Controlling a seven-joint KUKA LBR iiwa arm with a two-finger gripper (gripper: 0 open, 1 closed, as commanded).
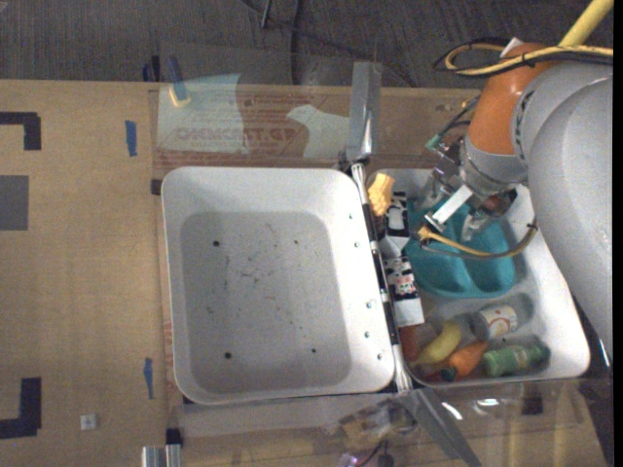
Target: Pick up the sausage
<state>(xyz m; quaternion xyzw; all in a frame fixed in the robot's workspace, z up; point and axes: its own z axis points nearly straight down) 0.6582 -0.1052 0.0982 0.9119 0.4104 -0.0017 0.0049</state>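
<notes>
Two white bins sit side by side, the left bin (175,261) and the right bin (568,329). In the right one, the red-brown sausage (411,341) lies by the left wall, just beside a banana (440,342). The claw (456,209) hangs over a blue dish (477,272), well apart from the sausage. I cannot tell if it is wide or narrow.

surface (78,290): tan board, pretty plain
bins: left bin (195,188) and right bin (569,343) sit on it side by side, rims touching
tape: blue bits (130,138) and black corner marks (21,129) stuck along the left
</notes>
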